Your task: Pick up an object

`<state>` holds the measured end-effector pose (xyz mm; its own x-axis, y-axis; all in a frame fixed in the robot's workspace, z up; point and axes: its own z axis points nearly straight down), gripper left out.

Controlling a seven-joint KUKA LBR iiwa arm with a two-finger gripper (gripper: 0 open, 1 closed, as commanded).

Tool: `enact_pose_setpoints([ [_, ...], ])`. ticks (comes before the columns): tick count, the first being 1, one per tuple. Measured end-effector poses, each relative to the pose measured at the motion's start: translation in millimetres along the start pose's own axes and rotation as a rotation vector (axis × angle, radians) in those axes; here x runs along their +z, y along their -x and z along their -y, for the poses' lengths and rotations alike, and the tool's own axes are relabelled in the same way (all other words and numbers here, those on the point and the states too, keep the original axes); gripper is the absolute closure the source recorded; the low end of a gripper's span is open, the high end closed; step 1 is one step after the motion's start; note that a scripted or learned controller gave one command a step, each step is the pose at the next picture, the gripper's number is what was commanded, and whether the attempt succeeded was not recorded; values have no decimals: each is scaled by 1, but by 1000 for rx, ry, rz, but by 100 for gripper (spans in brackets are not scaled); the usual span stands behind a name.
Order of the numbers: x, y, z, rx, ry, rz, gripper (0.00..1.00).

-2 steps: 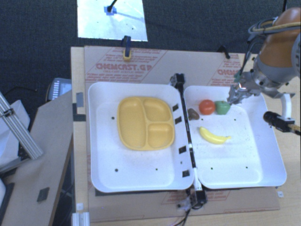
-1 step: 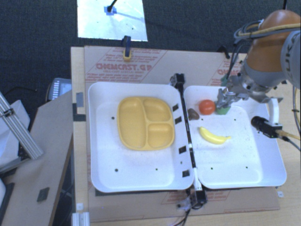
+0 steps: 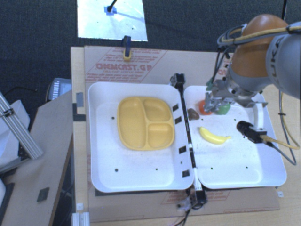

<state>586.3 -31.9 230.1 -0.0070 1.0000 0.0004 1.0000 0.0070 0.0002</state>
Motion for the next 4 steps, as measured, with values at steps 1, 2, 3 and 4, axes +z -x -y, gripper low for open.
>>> enact_pose_setpoints([
  [1, -1, -48, 23, 0, -1, 0, 100],
  [2, -3, -94, 41, 0, -1, -1, 100],
  [3, -9, -143, 47, -1, 1, 0, 100],
  [4, -9, -142, 47, 3, 1, 0, 0],
])
